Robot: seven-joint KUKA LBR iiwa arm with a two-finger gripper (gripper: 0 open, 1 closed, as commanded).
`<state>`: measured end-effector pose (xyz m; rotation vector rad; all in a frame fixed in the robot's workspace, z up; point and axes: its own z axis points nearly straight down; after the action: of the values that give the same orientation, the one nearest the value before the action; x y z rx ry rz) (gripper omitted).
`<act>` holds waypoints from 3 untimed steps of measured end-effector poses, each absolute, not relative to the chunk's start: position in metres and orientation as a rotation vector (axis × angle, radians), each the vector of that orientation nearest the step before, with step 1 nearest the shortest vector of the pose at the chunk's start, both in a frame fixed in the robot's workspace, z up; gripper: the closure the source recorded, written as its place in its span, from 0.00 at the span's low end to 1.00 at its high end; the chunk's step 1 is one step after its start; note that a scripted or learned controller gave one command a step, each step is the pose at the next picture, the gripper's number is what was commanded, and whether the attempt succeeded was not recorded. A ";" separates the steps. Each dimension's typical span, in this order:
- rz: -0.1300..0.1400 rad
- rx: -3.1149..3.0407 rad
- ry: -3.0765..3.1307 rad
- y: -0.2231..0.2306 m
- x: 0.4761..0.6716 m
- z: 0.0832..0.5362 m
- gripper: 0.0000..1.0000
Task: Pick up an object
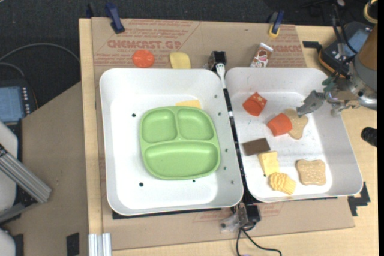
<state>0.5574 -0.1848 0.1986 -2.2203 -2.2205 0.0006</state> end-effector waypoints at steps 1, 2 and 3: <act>-0.002 -2.217 -2.232 -0.130 0.612 0.080 0.00; -0.007 -2.229 -2.227 -0.123 0.569 0.089 0.00; -0.007 -2.234 -2.229 -0.125 0.571 0.099 1.00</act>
<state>0.5710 -0.1246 0.0991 -2.2340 -2.2291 -0.0073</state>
